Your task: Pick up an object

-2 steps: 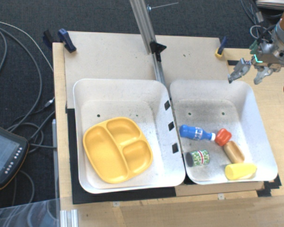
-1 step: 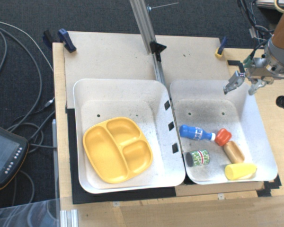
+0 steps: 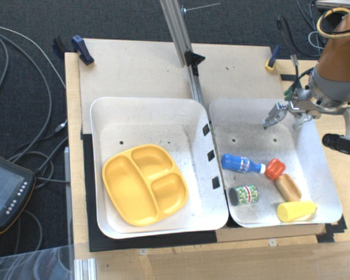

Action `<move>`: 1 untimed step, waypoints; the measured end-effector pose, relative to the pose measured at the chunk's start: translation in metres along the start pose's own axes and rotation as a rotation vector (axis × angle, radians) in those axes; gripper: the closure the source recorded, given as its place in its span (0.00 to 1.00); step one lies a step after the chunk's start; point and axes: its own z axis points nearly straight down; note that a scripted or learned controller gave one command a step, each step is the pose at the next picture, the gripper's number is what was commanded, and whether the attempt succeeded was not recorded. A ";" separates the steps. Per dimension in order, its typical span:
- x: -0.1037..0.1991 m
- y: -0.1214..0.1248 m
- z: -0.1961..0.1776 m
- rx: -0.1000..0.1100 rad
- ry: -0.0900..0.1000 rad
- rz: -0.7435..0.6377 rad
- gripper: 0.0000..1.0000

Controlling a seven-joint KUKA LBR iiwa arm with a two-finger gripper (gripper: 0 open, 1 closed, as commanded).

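Here we find our gripper [image 3: 278,115] hanging at the upper right of the frame, over the top end of the right bin [image 3: 315,150], with the grey arm [image 3: 336,63] and its orange band rising behind it at the right edge. Its two fingers look splayed somewhat apart and nothing sits between them, so we carry no object yet.

Everything we could pick lies below the gripper in the frame, toward the lower right. The blue bottle [image 3: 242,164] is nearest: it lies on its side, down and a little left of the fingers, its long axis running nearly left to right with a slight downward tilt to the right. Just beside its right end sits the red cap-like piece [image 3: 275,168], which touches or almost touches the tan cylinder [image 3: 288,186] slanting down to the right. Below that rests the yellow block [image 3: 296,210], and left of it the small green can [image 3: 245,194], also on its side.

We judge the bottle the likeliest target; closing across its narrow width would mean fingers set crosswise to that left-right axis. The left bin [image 3: 105,112] holds a yellow divided plate [image 3: 144,183], well apart from us.
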 end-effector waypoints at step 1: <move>-0.004 -0.005 0.047 -0.001 0.000 0.001 0.00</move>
